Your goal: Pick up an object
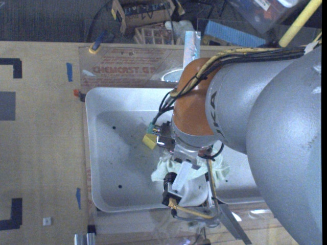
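A crumpled pale, white-green cloth [162, 170] lies near the front wall of the white bin [110, 137]. Another fold of it pokes out on the right side of the wrist [223, 170]. My gripper [190, 194] hangs straight down over the middle of this cloth, with the grey arm and its orange band [191, 103] covering most of it. Whether the cloth is between the fingers is hidden.
A small yellow block [149, 141] shows at the left of the wrist, by a green plug on the cable. The bin floor to the left is bare apart from a few dark specks [113, 128]. Boxes and clutter stand beyond the bench's far edge.
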Action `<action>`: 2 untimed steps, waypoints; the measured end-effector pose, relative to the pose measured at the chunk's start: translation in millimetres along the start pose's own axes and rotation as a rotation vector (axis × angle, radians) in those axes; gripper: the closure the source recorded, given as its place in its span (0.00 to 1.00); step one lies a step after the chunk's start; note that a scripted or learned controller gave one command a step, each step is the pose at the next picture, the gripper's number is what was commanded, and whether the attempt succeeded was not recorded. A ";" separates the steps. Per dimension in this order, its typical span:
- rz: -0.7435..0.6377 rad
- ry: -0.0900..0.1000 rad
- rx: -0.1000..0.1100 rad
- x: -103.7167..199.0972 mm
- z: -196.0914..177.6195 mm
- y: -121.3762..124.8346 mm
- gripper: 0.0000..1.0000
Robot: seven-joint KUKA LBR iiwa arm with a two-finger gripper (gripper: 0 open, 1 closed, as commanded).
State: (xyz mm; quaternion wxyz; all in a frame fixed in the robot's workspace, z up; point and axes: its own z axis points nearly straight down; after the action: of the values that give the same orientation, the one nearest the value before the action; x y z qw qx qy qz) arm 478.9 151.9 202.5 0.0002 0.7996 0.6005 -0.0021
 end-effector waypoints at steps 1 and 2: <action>-0.157 0.001 0.006 -73.7 20.5 38.0 1.00; -0.859 0.002 -0.003 -61.0 -16.7 18.9 1.00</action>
State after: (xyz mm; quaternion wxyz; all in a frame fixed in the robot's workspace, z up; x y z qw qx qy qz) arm 480.1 88.1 219.4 -0.0002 0.4768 0.8790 -0.0005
